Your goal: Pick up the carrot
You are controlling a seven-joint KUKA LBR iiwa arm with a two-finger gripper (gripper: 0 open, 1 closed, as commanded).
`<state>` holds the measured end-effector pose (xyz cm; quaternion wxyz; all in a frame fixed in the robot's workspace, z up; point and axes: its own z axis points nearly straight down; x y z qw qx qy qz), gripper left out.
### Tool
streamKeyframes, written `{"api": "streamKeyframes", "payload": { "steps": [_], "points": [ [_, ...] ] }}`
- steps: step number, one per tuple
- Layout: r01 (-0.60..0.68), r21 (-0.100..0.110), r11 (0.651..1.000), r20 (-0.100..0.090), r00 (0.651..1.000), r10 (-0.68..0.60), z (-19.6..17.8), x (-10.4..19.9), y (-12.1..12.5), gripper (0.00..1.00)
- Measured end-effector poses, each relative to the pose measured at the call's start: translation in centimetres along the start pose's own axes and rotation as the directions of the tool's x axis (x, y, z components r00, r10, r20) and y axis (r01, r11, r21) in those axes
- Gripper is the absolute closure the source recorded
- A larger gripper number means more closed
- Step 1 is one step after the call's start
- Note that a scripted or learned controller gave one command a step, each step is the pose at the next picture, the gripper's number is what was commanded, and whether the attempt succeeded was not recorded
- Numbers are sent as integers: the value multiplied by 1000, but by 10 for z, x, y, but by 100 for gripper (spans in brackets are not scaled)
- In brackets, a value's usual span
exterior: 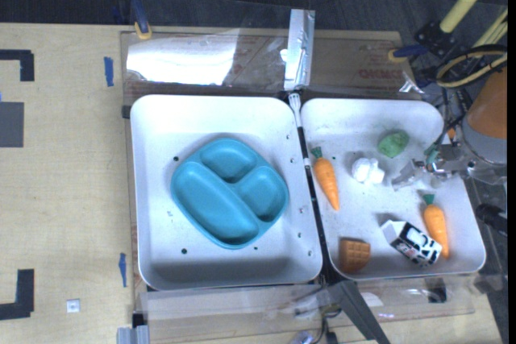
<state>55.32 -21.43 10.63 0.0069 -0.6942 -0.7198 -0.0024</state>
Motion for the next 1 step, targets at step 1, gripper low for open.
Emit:
{"api": "streamKeyframes", "payload": {
  "steps": [1],
  "points": [
    [-86,-3,996,-1,996,86,16,11,-72,0]
  ]
}}
